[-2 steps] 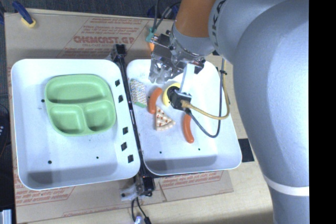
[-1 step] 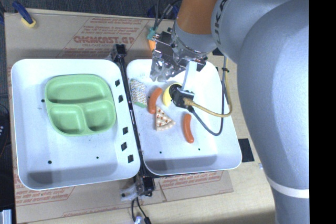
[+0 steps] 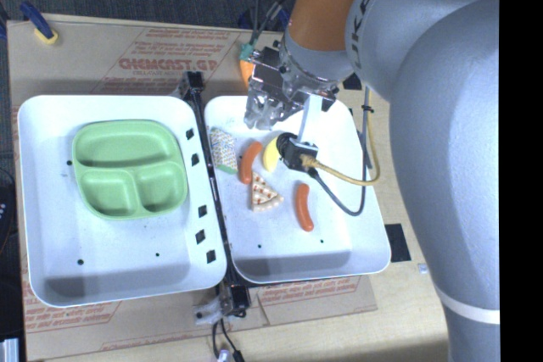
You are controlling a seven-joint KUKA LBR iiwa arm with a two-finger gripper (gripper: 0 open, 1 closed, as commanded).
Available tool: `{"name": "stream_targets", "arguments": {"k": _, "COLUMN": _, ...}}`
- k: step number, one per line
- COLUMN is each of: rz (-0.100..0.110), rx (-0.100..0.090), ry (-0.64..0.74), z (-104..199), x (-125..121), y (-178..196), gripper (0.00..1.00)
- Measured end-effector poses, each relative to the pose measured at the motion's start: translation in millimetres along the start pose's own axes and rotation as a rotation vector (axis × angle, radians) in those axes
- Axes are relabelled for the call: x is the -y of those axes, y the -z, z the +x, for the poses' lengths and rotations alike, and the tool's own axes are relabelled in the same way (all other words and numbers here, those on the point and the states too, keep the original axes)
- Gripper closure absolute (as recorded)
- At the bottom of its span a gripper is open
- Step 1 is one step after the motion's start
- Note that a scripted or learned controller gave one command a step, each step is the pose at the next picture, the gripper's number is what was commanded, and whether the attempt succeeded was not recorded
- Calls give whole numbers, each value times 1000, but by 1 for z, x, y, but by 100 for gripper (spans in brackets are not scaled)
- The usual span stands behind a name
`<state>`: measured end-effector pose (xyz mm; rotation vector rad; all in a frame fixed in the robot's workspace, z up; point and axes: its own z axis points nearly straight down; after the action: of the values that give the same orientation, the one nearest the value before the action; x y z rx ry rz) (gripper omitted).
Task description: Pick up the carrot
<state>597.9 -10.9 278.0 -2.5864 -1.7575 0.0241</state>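
I've got the claw [image 3: 265, 116] hanging over the upper left part of the right bin [image 3: 361, 254], fingers pointing down with a narrow gap between them and nothing in that gap. Just below it, toward the frame's centre, lies the carrot [image 3: 249, 161], an orange stick tilted a little, resting on the bin floor, apart from the fingertips. To the carrot's right sits a yellow piece [image 3: 271, 153], touching or nearly touching a black fitting [image 3: 295, 153] with a yellowish cable [image 3: 352, 178] looping off to the right. Below the carrot I see a pizza slice toy [image 3: 264, 194], and to its right an orange-red sausage [image 3: 304, 207] lying apart from it. Left of the carrot, near the bin's left wall, there's a speckled packet [image 3: 223, 148]. Over in the left bin [image 3: 42, 267] a green divided tray [image 3: 129, 167] lies flat. Both bins rest on the cardboard-covered bench [image 3: 127, 55].
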Motion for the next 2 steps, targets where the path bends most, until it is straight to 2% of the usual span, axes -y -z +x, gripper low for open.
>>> {"name": "stream_targets", "arguments": {"k": 1, "rz": 2, "rx": 1, "ry": 8, "z": 0, "x": 0, "y": 10, "gripper": 100}}
{"name": "stream_targets", "arguments": {"k": 2, "rz": -16, "rx": 0, "ry": 312, "z": 33, "x": 65, "y": -39, "gripper": 100}}
